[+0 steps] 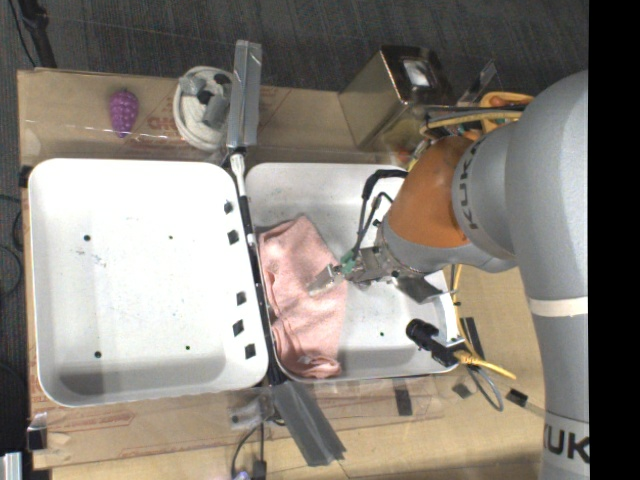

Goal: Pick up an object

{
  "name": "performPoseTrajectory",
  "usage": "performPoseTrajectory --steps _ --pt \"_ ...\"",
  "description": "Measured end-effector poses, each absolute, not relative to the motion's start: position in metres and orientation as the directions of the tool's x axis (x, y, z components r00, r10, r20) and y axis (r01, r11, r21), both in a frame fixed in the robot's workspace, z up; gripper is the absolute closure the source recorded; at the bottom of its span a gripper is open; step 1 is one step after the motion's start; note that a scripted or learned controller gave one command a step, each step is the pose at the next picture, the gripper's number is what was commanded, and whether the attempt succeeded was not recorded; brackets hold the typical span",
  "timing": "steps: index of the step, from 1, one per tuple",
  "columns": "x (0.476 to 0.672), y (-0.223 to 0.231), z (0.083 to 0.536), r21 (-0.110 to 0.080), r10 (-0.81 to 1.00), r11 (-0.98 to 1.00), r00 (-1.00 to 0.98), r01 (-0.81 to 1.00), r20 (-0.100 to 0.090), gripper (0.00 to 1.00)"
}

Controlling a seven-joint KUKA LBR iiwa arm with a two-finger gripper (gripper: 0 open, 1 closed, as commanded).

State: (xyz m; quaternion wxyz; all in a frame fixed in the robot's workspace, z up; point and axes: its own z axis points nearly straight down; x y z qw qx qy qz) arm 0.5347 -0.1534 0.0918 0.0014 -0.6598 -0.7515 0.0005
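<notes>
Pink cloth (300,303) lies lengthwise along right bin's (300,180) left wall.

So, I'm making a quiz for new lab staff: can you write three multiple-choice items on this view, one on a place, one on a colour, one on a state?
1. Where does the cloth lie?
A. in the left bin
B. in the right bin
C. on the bench outside the bins

2. What colour is the cloth?
A. pink
B. blue
C. green

3. How does the cloth lie?
A. folded in a neat square
B. rolled in a tight tube
C. crumpled, against the bin's left wall

Key: 1 B, the cloth sits inside the right bin, where the hand is over it. 2 A, it is pale pink against the white bin. 3 C, it is bunched in uneven folds along the wall by the divider.
</notes>
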Motion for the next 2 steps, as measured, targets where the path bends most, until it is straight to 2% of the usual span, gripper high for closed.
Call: performPoseTrajectory --steps 1,2 --pt "0.597 -0.124 0.092 -0.002 0.979 0.205 -0.205 0.979 0.001 0.00" --pt "0.654 -0.113 0.092 -0.001 0.981 0.192 -0.192 0.981 0.000 0.00"
